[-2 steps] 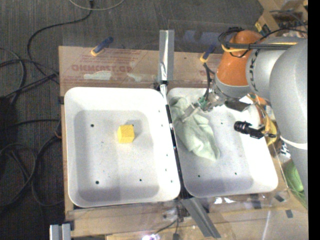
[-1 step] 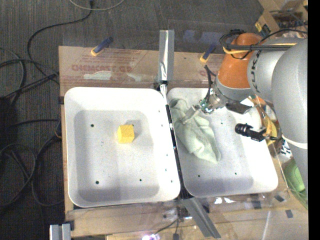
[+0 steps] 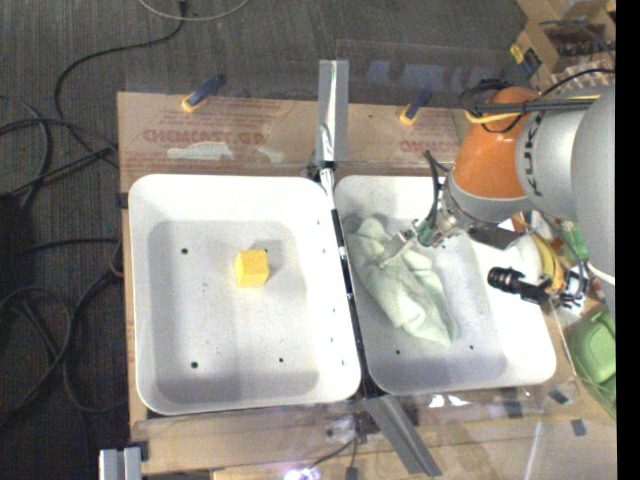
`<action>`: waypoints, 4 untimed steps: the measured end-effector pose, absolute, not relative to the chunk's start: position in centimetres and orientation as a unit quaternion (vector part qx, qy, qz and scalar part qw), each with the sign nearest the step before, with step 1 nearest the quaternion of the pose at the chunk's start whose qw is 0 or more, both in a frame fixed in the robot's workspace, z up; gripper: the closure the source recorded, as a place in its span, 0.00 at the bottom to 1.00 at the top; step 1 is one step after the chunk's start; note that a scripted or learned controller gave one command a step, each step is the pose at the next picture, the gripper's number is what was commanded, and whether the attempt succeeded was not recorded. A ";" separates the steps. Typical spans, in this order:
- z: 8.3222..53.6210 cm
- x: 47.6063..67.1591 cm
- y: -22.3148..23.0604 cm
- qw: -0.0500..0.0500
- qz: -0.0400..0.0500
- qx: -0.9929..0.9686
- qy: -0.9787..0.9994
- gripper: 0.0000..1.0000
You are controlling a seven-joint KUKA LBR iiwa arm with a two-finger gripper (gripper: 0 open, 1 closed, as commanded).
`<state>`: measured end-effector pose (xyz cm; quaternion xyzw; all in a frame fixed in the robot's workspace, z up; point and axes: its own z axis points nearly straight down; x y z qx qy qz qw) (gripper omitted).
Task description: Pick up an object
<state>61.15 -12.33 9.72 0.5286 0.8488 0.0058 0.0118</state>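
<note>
While a yellow block (image 3: 252, 267) sits in the left bin (image 3: 170, 208), the gripper (image 3: 428, 236) touches a pale green cloth (image 3: 405, 283) in the right bin (image 3: 520, 353); whether it is gripping cannot be told.

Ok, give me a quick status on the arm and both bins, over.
Gripper low in the right bin, at the pale green cloth. Grip unconfirmed. Yellow block alone in the left bin. Nothing blocking either.
</note>
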 end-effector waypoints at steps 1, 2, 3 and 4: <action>9.8 60.2 -10.8 0.013 0.006 0.527 0.850 0.00; 9.5 67.0 -11.9 0.003 0.003 0.560 0.828 0.00; 9.7 62.3 -10.7 0.012 0.004 0.573 0.819 0.00; 9.7 61.0 -11.1 0.013 0.006 0.573 0.820 0.00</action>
